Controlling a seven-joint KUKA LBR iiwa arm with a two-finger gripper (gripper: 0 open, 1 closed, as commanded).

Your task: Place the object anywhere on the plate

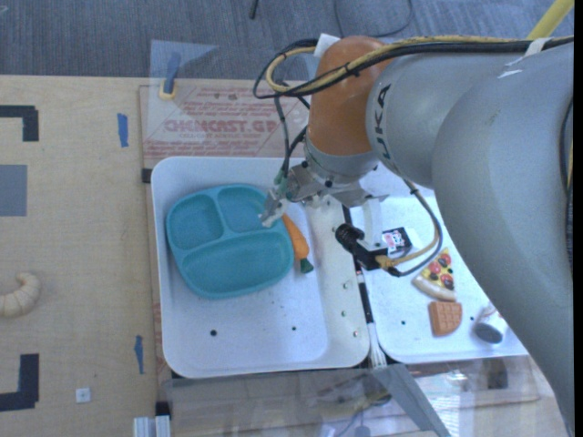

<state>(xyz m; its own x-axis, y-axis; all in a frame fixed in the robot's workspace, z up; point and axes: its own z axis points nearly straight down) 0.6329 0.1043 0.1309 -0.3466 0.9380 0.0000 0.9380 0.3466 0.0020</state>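
Observation:
A teal divided plate (228,244) lies in the left bin (255,335), toward its far left. An orange toy carrot (296,237) with a green tip lies along the plate's right rim, its green end pointing to the front. My gripper (273,209) hangs over the plate's far right edge, right by the carrot's upper end. The wrist hides whether anything sits between the fingers.
The right bin (410,340) holds a pizza slice toy (436,277), an orange waffle piece (444,317), a grey thing (489,331) and a small black labelled packet (396,239). A pale croissant shape (18,295) lies on the wooden bench at far left.

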